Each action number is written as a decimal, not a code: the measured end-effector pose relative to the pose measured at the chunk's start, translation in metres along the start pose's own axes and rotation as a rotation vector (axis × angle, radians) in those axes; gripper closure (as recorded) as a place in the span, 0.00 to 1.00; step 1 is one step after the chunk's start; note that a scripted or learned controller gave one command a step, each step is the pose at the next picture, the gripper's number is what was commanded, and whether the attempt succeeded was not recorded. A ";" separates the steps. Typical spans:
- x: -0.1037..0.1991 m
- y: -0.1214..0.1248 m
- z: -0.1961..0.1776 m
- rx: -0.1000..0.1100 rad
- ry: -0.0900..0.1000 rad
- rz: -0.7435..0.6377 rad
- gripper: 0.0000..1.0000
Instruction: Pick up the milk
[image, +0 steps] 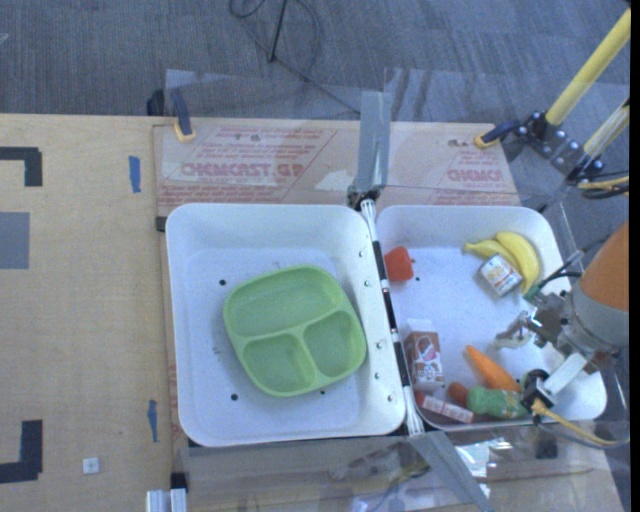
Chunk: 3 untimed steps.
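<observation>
The milk (425, 358) is a small brown and white carton lying flat near the left wall of the right bin (450, 232), toward the front. My gripper (528, 332) hangs over the right side of that bin, well to the right of the carton and apart from it. The arm, with its orange band (612, 278), comes in from the right edge. Nothing shows in the gripper's grasp.
The right bin also holds a red fruit (399, 263), bananas (510, 250), a small labelled can (499, 274), a carrot (490, 368), a green item (495, 402) and a red packet (446, 406). A green divided plate (293, 330) lies in the left bin (190, 300).
</observation>
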<state>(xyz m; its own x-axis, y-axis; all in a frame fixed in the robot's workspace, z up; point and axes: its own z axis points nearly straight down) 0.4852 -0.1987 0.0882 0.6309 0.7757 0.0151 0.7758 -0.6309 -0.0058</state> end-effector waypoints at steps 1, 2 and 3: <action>0.095 -0.035 0.002 -0.015 -0.009 0.124 0.00; 0.184 -0.042 -0.090 -0.002 -0.021 0.242 0.00; 0.125 -0.070 -0.090 0.000 -0.021 0.221 0.00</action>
<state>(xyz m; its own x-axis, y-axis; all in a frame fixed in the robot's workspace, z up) 0.5092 -0.0589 0.1806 0.7855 0.6188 -0.0073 0.6188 -0.7855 -0.0071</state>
